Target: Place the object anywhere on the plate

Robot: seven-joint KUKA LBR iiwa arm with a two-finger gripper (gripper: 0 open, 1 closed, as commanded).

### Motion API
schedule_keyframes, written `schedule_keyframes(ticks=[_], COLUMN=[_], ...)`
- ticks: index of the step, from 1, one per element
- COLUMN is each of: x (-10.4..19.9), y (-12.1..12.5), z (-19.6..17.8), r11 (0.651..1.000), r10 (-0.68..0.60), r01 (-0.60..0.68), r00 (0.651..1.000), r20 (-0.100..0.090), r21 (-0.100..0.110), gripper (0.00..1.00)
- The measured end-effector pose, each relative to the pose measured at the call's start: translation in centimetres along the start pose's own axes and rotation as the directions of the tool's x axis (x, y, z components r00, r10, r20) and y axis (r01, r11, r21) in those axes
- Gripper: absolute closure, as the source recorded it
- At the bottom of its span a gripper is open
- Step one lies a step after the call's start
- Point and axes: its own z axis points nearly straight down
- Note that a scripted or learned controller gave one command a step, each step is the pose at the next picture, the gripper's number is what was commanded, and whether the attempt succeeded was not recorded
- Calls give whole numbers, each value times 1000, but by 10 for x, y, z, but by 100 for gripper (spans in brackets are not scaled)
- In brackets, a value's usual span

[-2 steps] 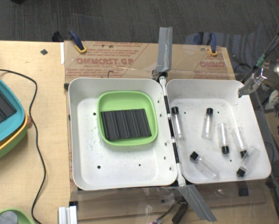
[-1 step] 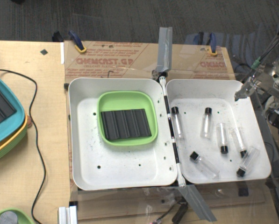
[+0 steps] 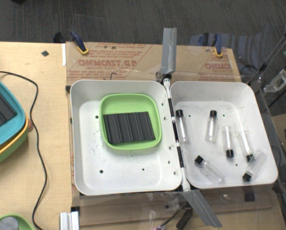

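Gripper not in frame, so no relation between it and vials can be told. Left bin point(image 3: 85, 166): green plate point(image 3: 131, 104) at far-centre, dark ribbed insert point(image 3: 128, 127) lying in it. Right bin point(image 3: 257, 128): six clear vials with black caps, loose on floor. One vial point(image 3: 180, 124) lies along left wall, just beside divider. Second point(image 3: 211, 124) near centre; third point(image 3: 227, 142) and fourth point(image 3: 244, 145) side by side to its right. Fifth point(image 3: 207, 168) near front, tilted. Sixth point(image 3: 254, 166) at near right corner. All vials well apart from plate.
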Motion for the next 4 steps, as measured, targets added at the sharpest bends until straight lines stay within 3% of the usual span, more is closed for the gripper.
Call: schedule_keyframes(ticks=[1, 3, 4], x=[19, -2, -2], y=[12, 12, -14], z=[15, 55, 46], r11=[881, 864, 865], r10=[473, 503, 503], r01=[-473, -503, -503], r00=[881, 864, 865], r20=[1, 1, 0], r21=[1, 2, 2], gripper=[0, 0, 0])
